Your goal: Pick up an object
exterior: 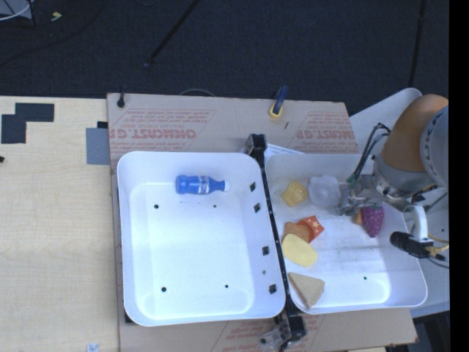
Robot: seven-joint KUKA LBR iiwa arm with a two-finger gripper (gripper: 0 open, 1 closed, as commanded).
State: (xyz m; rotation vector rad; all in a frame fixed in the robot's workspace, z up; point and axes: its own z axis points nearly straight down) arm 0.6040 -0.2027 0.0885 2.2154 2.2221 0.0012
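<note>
My gripper (355, 205) hangs in the right bin (399, 288), grip unreadable, grapes (373, 220) just beside it, their long axis running toward the near rim.

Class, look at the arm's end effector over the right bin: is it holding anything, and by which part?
It cannot be told. The end effector sits low in the right bin, beside the purple grapes and a clear object.

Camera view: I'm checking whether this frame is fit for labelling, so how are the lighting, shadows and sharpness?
Camera view: even, bright light; the white left bin and right bin run near overexposed, with soft shadows along their walls. Camera view: mildly soft overall; the blue bottle reads clearly, while the clear object nearly melts into the bin floor. Camera view: the pincer sits in dark clutter beside the purple object.
</note>
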